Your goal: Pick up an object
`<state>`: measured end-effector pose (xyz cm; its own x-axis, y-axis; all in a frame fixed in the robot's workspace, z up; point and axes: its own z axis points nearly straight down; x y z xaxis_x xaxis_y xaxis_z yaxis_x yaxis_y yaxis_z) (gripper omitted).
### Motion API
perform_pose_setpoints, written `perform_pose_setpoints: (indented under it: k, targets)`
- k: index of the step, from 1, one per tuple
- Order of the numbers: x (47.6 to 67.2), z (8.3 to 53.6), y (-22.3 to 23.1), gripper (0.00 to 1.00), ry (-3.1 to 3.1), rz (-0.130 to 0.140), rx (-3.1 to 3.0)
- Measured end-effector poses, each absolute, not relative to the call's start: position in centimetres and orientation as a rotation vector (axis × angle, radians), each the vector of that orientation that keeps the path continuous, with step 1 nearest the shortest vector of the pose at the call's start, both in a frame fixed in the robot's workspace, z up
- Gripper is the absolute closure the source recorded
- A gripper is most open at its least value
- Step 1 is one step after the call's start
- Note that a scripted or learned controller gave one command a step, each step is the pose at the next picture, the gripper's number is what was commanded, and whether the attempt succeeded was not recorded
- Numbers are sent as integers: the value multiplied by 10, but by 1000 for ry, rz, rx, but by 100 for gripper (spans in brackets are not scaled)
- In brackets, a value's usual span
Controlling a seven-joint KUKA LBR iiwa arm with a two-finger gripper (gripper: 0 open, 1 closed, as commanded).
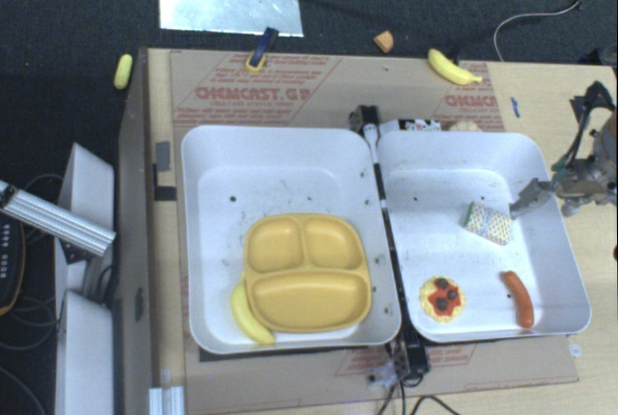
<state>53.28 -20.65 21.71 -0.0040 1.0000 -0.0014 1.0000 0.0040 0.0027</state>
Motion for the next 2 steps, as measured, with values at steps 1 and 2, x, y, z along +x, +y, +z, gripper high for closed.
perform_pose_setpoints:
  k: [1,2]
  targets:
    - [516,150,-203,0,2223,-1,2220]
    - [517,162,-204,100,2222,3,2216]
